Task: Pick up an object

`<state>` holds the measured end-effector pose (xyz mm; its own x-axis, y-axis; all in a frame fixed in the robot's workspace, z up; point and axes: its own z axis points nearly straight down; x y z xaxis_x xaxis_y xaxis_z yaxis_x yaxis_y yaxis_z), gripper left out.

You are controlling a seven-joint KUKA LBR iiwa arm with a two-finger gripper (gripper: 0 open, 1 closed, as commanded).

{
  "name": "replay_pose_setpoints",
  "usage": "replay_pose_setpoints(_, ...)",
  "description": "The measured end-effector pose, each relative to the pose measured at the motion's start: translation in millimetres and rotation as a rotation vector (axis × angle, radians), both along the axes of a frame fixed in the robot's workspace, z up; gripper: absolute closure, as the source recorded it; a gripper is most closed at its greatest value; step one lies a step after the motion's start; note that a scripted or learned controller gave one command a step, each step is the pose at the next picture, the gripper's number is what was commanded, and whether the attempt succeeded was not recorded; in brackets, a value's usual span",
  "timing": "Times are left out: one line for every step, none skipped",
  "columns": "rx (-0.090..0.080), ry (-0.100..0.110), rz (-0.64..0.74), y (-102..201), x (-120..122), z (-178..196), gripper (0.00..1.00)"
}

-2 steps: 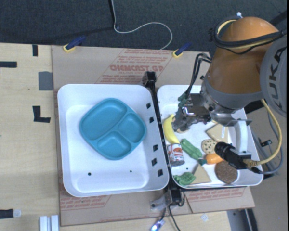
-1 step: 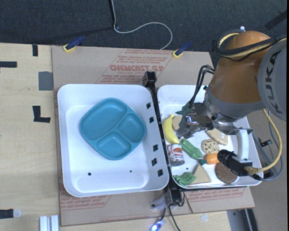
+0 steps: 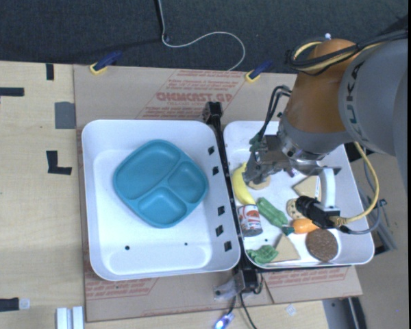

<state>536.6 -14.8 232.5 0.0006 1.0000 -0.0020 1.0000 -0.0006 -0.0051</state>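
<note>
The right bin (image 3: 298, 260) holds several small items: a yellow banana (image 3: 240, 186), a small red-and-white can (image 3: 251, 220), a green pickle (image 3: 272, 212), a green leafy piece (image 3: 262, 254), an orange carrot piece (image 3: 301, 226), a brown round cookie (image 3: 322, 245) and pale wedge pieces (image 3: 307, 185). My gripper (image 3: 258, 172) points down into the bin's upper left part, just right of the banana, over a tan rounded piece. The arm covers the bin's upper middle.
The left bin (image 3: 99, 204) holds a blue three-compartment plate (image 3: 160, 182). A black divider with clips (image 3: 221, 177) runs between the bins. Both stand on a cardboard sheet (image 3: 185, 94). A yellow cable (image 3: 370, 204) loops off the arm over the right bin's edge.
</note>
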Motion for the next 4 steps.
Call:
replay_pose_setpoints(0.003, 0.002, 0.004, 37, -50, -2, 1.00)
replay_pose_setpoints(0.001, -0.008, -0.001, -1, -53, 53, 1.00)
replay_pose_setpoints(0.001, 0.000, 0.003, 14, 6, -9, 1.00)
replay_pose_setpoints(0.004, -0.017, 0.003, 9, -48, 146, 1.00)
